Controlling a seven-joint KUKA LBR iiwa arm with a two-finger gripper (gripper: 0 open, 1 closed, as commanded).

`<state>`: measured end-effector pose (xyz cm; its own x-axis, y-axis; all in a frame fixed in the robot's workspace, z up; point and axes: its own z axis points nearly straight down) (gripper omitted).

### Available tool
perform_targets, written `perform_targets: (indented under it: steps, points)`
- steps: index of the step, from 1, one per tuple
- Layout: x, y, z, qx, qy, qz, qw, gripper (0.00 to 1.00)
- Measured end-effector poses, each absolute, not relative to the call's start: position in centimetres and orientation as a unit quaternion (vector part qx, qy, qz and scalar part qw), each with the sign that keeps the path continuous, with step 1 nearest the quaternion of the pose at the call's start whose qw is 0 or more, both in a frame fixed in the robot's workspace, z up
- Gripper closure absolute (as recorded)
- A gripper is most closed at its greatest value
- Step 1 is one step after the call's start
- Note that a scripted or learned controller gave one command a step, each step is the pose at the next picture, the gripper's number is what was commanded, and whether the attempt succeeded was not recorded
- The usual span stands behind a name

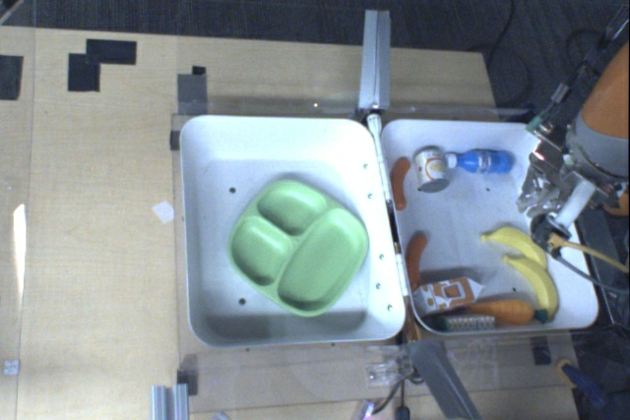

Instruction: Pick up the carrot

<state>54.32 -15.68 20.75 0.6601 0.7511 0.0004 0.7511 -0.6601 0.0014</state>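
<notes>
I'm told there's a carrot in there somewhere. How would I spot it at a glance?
Look at the right-hand white bin, then along its near edge at the bottom of the view. The carrot lies flat there, just below the bananas and right of a small printed box. It is the one plain orange, tapered thing; the bananas are yellow and curved.

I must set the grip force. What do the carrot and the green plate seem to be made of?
The carrot looks like moulded plastic: even orange, smooth, slight sheen, so probably a toy. The green plate looks like matte plastic: one flat colour with soft rounded compartments. Neither is certain from this view.
</notes>
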Motion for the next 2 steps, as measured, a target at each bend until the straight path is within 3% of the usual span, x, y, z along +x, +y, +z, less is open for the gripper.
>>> perform_targets:
  steps: [1, 2]
  points:
    - [55.4, -17.7, 21.0, 0.950, 0.314, 0.0007, 0.001, 1.00]
    - [52.9, -17.8, 19.7, 0.955, 0.297, 0.0003, 0.000, 1.00]
